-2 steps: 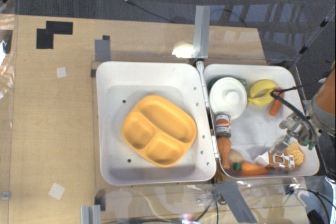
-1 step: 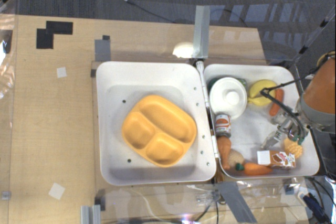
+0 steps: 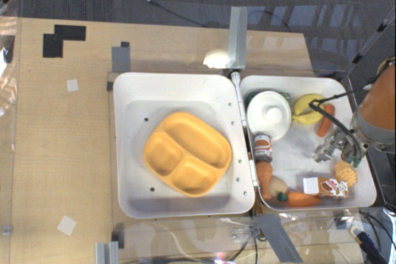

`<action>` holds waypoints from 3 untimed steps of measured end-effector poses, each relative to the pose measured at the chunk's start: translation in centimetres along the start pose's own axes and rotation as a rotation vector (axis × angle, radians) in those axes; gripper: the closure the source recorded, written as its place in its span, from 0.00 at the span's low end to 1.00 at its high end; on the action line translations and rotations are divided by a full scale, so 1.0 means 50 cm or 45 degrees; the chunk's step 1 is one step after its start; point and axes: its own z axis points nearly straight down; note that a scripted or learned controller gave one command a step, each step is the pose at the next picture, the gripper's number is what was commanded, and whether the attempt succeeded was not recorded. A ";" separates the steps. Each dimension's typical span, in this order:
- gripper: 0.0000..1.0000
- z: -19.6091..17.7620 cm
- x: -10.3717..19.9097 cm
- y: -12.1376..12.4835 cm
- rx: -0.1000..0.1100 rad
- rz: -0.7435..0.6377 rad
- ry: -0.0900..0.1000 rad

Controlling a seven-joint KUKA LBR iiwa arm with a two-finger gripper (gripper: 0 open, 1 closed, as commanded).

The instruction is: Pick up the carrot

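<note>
The carrot (image 3: 302, 198) is not yet picked; it lies at the right bin's (image 3: 365, 195) near edge, smooth, tapered, orange with a green tip; the metallic end effector (image 3: 334, 148) hovers apart from it, mid-bin, carrying nothing; whether wide or narrow, I cannot tell.

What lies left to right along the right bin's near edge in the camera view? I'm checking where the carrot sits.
Potato → carrot → small white box → snack packet.
</note>
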 end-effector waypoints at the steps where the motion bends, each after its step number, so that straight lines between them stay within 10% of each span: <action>1: 1.00 0.021 0.104 0.061 0.002 0.048 0.009; 2: 1.00 -0.008 0.011 0.171 0.002 0.049 0.016; 3: 1.00 -0.366 0.002 0.030 0.003 0.140 0.002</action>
